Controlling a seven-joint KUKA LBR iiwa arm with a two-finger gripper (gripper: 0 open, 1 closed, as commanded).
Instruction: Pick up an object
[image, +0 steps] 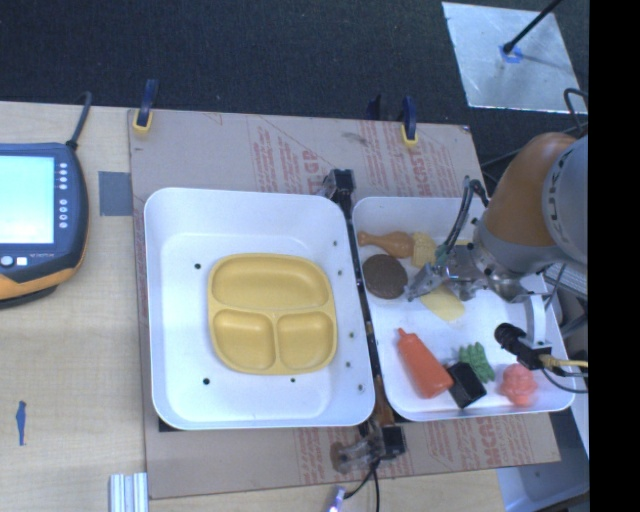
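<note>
The right bin holds several toy foods: a tan drumstick, a yellow corn piece, a brown round patty, a pale yellow wedge, an orange-red carrot-like piece, a black block, a green piece and a pink piece. My gripper hangs low over the bin's upper middle, just above the yellow wedge and right of the patty. Its tip is partly hidden by its own body and cables.
The left bin carries a yellow divided tray. A tablet-like pendant lies at the far left on the bench. Clamps hold the cardboard sheet under the bins. The arm's orange band rises over the right bin's right side.
</note>
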